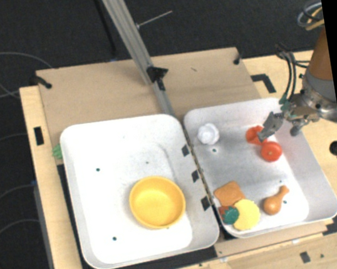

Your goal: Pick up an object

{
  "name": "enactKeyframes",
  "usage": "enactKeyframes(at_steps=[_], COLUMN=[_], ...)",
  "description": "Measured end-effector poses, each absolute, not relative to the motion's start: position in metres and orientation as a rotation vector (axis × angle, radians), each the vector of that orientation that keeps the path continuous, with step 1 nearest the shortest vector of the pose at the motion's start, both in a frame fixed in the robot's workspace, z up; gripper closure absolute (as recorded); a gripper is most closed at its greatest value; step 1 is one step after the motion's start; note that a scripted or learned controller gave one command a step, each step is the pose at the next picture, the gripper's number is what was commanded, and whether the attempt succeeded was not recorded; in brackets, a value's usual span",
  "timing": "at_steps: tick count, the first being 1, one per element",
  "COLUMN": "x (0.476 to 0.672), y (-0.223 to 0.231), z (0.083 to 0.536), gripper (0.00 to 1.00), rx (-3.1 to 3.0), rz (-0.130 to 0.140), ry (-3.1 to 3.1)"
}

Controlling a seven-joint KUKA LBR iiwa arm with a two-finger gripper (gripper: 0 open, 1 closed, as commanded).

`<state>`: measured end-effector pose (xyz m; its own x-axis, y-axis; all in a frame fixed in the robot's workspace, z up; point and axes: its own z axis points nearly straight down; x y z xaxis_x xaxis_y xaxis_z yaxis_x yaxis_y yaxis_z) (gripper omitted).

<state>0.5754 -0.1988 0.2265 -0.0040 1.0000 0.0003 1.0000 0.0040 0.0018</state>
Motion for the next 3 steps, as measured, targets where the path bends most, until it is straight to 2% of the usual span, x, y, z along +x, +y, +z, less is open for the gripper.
enactKeyframes(at_steps=[1,2,3], x=[0.575,0.565,0.573], y=[-0.199,-0.203,-0.202], z=[0.226,0.177,0.120], gripper=[0.00,0.00,0.00], rx=[2.216,2.224,2.222], rz=[0.002,-0.007,-0.007], ry=[2.225,2.221,2.222])
